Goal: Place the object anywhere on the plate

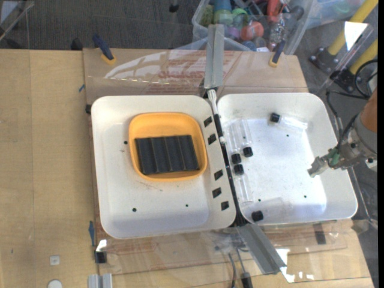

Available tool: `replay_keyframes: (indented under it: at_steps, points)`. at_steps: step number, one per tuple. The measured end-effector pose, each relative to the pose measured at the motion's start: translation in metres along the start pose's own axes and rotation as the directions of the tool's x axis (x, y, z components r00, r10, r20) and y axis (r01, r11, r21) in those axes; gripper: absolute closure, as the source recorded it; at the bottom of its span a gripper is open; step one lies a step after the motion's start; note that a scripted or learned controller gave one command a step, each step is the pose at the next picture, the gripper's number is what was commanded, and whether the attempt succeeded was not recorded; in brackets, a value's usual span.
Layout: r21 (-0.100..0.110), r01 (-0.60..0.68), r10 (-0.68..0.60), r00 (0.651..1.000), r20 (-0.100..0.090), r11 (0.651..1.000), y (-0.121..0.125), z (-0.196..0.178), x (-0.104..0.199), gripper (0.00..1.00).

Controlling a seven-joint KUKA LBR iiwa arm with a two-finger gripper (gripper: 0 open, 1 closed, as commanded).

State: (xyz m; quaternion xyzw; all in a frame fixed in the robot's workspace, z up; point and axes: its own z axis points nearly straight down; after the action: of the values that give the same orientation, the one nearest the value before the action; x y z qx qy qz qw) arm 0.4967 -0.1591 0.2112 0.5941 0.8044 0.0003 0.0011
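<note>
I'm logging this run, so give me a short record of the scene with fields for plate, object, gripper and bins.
plate: orange plate, in the left bin
object: dark ribbed block, lying flat on the plate
gripper: gripper over the right bin, near its right wall; nothing seen between its fingers
task state: object already rests on the plate

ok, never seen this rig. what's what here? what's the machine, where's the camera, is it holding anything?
One camera looks down at a slant on a bench with two shallow white bins. The left bin holds an orange plate with a dark ribbed block lying on it. The right bin has clear plastic pieces and small black bits along its left side. The robot arm comes in from the right; its gripper is over the right bin's right side. Nothing visible is in the gripper.
</note>
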Motion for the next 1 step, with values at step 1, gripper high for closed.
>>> replay_keyframes:
  at_steps: [1]
  points:
    - [0.001,0.029,-0.029,1.0,-0.001,1.0,0.0629,0.0178,-0.0179,1.0]
